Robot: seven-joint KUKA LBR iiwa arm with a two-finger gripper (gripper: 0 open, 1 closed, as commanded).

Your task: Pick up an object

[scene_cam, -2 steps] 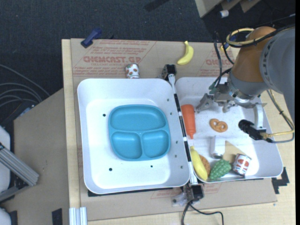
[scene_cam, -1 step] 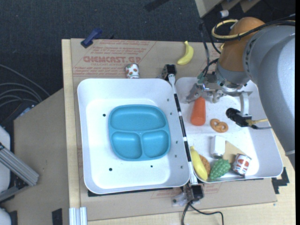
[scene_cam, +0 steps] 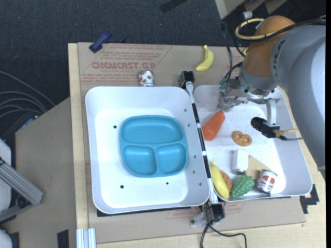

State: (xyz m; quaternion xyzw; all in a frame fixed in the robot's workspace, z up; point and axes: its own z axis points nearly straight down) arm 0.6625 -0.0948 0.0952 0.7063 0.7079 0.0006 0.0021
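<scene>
Up at the far end of the right bin (scene_cam: 296,165) sits the gripper (scene_cam: 226,103), and from my feed I honestly can't tell if it's spread or pressed together (the wrist hides the tip). Just beside it, toward the camera and a touch left, an orange carrot (scene_cam: 213,125) lies tilted on the bin floor, close to the left wall. I can't say whether the two are touching.

Nearer the camera from the gripper there's a pretzel (scene_cam: 241,137), then a white block (scene_cam: 240,160) right against a tan wedge (scene_cam: 255,164). Well apart from the gripper, along the near wall, a yellow banana-ish piece (scene_cam: 220,181), a green bunch (scene_cam: 242,186) and a red-and-white can (scene_cam: 266,181) crowd together.

Left of the gripper, the left bin (scene_cam: 99,138) holds one blue divided plate (scene_cam: 153,144). Behind the gripper, outside both bins, a yellow banana (scene_cam: 205,60) lies on the cardboard (scene_cam: 124,66).
</scene>
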